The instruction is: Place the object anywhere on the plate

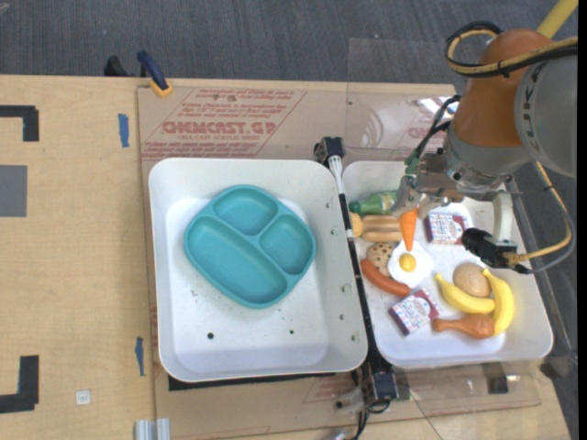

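Plate [249, 244] sits bare in the left bin [183, 337], so nothing delivered yet; whole job is left: grab, carry over the divider, drop. Arm [514, 108] is over the right bin [532, 337], wrist low at its back edge. Gripper [410, 211] looks to be just above the carrot [408, 229], but can't tell if it's open, closed or gripping, since the wrist blocks it. Which toy is the target isn't clear; by the arm's position prob. the carrot, near the bin's left-centre, touching the fried egg [407, 264].

Materials: plate is teal plastic, smooth, rounded, w/ three sections. Bins are shallow white plastic, left one speckled w/ dark spots. Toys look like glossy moulded plastic: curved yellow banana [500, 305], tan oval egg [471, 280], red sausage [383, 280], brown drumstick [468, 326], flat wrapped packets [413, 312]. Table [64, 273] is pale wood w/ a cardboard sheet [229, 117] under the bins.
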`<state>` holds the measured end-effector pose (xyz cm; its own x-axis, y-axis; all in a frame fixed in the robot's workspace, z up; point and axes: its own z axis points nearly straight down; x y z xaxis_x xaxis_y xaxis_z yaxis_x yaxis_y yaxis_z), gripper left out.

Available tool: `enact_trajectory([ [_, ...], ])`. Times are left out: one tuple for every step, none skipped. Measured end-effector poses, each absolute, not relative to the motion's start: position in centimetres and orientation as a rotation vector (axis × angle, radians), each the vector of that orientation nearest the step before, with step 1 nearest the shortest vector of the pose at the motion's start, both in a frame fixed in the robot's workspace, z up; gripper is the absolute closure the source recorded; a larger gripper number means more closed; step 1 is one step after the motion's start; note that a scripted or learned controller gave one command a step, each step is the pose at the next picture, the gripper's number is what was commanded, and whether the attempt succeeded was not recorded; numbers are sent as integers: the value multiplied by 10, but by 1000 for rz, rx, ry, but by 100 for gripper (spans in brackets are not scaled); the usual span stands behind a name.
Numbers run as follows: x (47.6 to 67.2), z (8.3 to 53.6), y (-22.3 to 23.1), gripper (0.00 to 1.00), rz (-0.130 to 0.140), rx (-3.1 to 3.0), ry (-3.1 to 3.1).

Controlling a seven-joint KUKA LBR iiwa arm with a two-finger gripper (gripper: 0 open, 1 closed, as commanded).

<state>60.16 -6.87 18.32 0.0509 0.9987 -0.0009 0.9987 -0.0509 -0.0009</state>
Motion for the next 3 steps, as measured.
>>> enact_trajectory([
  [578, 183, 0, 100, 6, -2298, -2130],
  [577, 253, 59, 100, -1, -2477, -1932],
  [590, 227, 118, 100, 4, -2599, -1765],
])
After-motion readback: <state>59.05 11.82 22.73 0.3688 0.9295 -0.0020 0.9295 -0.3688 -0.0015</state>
